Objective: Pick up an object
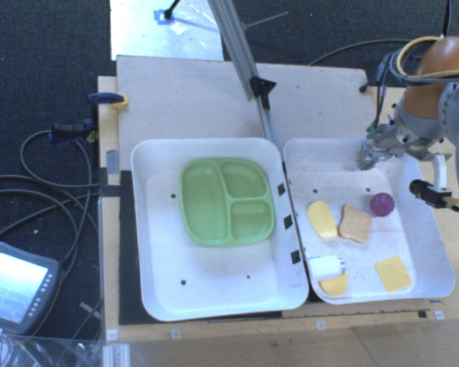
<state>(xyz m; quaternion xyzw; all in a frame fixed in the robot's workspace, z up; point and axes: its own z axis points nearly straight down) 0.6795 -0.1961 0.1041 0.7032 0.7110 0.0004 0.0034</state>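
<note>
Hovering over the far edge of the right shallow white bin, the end effector grips nothing visible; whether it is spread, I cannot tell. Nearest it lies a small round purple object, beside a tan bread-like slice.

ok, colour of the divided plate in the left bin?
Light green plate, per the camera view.

Both bins were white. The divided plate was pale green. The ball was purple, the oval piece yellow, the toast tan, the square yellow-orange. The worktop was beige, the arm grey and orange, the floor dark.
</note>
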